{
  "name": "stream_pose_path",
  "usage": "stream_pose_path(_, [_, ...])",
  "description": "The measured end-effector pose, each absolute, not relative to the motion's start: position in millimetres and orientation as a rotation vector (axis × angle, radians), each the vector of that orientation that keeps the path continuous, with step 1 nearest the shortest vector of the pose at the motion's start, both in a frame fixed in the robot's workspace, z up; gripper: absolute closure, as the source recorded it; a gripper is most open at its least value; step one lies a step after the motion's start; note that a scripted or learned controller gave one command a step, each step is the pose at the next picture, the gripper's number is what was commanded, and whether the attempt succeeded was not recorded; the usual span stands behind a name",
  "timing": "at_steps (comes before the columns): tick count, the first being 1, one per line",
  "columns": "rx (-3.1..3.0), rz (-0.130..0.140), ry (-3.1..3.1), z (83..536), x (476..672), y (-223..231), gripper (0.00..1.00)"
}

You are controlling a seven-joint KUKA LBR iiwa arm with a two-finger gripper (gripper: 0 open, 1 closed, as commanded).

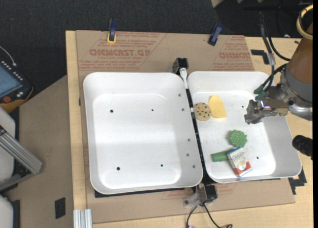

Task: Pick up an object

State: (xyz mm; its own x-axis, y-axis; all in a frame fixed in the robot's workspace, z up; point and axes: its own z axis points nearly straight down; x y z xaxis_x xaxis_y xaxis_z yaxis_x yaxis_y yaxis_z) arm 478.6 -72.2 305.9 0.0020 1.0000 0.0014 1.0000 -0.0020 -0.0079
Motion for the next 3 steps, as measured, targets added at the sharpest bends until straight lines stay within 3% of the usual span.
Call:
stream_pose_path(1, [-2.218,-0.010,-2.232,366.6,480.3,-22.2,1.00])
stream_pose_path(2, [-2.213,-0.012,-2.235,421.5,484.9,55.6,1.00])
stream_pose_path(3, [-2.221,-0.016,-2.230,500.0,479.7,80.2,1.00])
